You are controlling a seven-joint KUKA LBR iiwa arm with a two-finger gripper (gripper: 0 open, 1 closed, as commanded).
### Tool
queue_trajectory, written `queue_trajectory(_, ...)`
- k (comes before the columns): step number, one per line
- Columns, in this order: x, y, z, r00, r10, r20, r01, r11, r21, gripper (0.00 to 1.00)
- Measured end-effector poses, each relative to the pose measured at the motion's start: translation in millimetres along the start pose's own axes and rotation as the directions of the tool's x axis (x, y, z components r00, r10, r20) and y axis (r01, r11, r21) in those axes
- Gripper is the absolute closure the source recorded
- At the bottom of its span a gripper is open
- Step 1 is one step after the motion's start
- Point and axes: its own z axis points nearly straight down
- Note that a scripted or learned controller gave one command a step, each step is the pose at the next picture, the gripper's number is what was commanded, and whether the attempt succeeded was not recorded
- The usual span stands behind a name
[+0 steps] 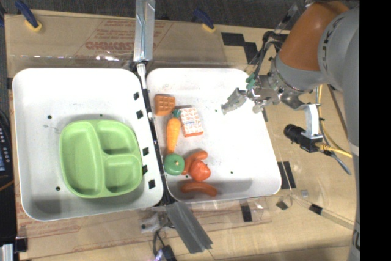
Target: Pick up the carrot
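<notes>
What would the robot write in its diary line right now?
gripper: above right bin, holding nothing | carrot: lying in right bin, untouched | step: pick not yet done

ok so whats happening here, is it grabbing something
Not yet. The KUKA arm reaches in from the right, and its gripper hangs over the right bin with nothing between its fingers. The carrot it is meant to pick up lies untouched along that bin's left side, among other toy foods, beside a small box. The left bin holds a green divided plate.
</notes>
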Motion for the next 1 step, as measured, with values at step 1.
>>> queue_trajectory(1,72.7,-18.0,68.0,0.999,0.04,0.0,-0.04,0.999,0.002,0.0)
